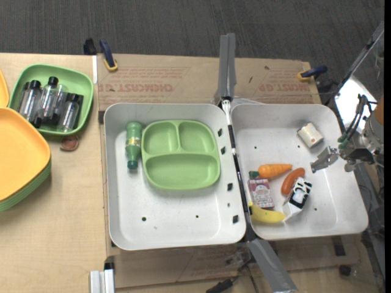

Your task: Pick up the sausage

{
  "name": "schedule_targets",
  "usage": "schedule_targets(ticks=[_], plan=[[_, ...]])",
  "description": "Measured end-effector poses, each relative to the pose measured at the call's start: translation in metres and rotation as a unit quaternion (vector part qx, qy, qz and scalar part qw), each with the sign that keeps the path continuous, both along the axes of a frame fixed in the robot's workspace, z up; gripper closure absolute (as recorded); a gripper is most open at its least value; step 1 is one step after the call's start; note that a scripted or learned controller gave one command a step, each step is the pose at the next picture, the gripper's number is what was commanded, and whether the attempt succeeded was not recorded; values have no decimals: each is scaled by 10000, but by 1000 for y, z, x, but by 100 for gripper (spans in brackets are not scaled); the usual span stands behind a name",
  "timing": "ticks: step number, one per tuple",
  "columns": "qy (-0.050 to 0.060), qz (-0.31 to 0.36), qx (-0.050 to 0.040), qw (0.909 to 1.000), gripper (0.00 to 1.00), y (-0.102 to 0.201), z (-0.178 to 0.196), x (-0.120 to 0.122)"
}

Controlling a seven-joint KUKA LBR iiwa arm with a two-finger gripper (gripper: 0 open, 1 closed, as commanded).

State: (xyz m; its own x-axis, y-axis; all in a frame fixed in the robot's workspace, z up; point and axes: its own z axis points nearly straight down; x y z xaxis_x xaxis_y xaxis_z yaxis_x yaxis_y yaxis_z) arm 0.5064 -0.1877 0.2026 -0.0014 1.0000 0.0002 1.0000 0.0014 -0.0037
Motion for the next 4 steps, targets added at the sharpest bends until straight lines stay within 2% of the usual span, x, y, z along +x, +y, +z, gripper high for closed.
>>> schedule_targets(ticks=[1,2,3,4], plan=[[-6,195,1,9998,0,68,-112,9],[-29,403,-63,9992,0,81,-110,26],[-8,393,-31,9992,100,83,-102,25],[-11,342,-11,9994,100,110,-11,97]])
